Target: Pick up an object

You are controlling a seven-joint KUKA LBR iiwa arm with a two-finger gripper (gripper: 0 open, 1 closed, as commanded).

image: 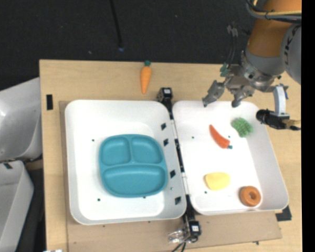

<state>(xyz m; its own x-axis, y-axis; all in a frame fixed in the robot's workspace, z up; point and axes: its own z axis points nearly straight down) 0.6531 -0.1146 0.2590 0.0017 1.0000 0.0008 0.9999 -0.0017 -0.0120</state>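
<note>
The grey two-finger gripper (223, 97) hangs over the 12 o'clock edge of the right shallow white bin (268, 156), its fingers (211, 94) spread apart and grasping nothing. The nearest candidates lie just toward 6 o'clock of it: a red chilli-shaped plastic toy (219, 136) and a small green leafy toy (242, 126). A yellow rounded piece (217, 180) and a brown ring doughnut (250, 196) sit farther toward 6 o'clock. To grasp well, the arm should probably centre over the chilli, turn the fingers across its narrow width, then descend straight before closing.
</note>
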